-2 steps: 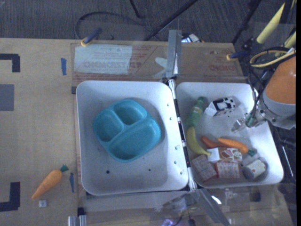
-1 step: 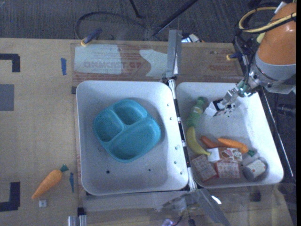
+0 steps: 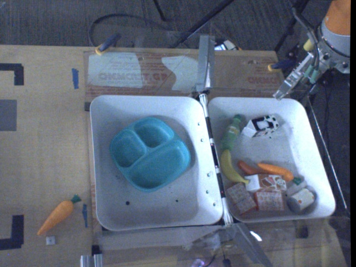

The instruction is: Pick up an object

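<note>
Above far right corner of right bin (image 3: 320, 166), gripper (image 3: 282, 89) hangs, nothing visibly held; finger spread cannot be told. Toy food clusters inside: banana (image 3: 231, 168), carrot (image 3: 275, 170), green bottle (image 3: 232, 129), cow-print carton (image 3: 264, 124). Left bin (image 3: 105, 204) holds blue divided plate (image 3: 149, 152). Second carrot (image 3: 55, 216) lies on plywood bench (image 3: 39, 143); dark floor (image 3: 67, 10) and cables beyond.

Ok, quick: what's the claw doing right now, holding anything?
Claw: above the far right corner of the right bin, nothing seen in it; open or shut cannot be told.
</note>
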{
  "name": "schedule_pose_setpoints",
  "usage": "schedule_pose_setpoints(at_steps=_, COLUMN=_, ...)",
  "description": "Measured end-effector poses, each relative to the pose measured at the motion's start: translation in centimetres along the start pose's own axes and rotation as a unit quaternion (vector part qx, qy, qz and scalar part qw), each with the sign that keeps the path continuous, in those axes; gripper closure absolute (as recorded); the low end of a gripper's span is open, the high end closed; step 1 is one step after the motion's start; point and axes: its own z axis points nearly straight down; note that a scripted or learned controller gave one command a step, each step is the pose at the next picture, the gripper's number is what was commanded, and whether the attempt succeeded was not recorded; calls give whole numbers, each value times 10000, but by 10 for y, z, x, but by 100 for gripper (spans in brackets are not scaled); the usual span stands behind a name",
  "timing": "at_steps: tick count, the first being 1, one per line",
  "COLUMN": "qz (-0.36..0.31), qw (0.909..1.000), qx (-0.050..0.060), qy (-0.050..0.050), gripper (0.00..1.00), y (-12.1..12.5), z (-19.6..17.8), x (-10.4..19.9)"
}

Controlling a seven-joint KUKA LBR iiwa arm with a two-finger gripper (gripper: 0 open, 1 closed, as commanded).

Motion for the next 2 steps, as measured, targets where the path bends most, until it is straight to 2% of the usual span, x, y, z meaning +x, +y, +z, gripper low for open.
schedule_pose_setpoints(at_steps=1, qz=103, qw=9999, qx=11, qy=18, gripper=100, y=-30, z=112, x=12)
schedule_pose_setpoints(at_steps=2, qz=1880, qw=9822, qx=24, qy=25, gripper=100, y=-33, z=181, x=-17)
